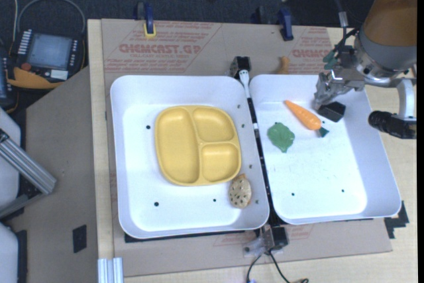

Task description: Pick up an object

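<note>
An orange carrot (303, 114) lies slantwise in the right bin (344, 195), its green top end at the lower right. A green leafy piece (281, 136) rests just left of and below it. My gripper (329, 105) hangs at the carrot's right end, right above or against it, with nothing seen held between its fingers. In the left bin (132, 142) sits a yellow divided plate (197, 144), and a speckled cookie (240, 191) lies at the plate's lower right corner.
The arm's orange band and grey wrist (391, 16) reach in from the upper right over the right bin's far corner. A black divider (252, 122) runs between the bins. Clamps sit at the board's far edge.
</note>
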You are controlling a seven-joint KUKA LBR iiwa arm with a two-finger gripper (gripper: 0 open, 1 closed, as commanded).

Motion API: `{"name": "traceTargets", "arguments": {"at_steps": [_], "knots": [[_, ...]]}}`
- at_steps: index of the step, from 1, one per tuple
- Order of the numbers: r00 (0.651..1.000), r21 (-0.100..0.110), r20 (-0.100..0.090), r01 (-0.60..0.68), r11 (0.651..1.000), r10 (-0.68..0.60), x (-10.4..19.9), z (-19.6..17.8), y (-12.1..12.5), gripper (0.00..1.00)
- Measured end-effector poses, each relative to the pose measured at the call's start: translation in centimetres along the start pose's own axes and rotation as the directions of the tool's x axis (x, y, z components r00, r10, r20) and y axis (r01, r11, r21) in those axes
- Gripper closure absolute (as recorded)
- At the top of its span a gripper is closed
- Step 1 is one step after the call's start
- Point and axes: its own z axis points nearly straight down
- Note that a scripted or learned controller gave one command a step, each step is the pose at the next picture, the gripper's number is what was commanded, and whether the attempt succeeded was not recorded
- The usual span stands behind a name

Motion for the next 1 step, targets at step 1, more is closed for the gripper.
{"name": "traceTargets", "arguments": {"at_steps": [1], "knots": [[1.0, 0.002, -0.002, 0.005, 1.0, -0.005, 5.09, -0.26, 1.94, 1.0]]}}
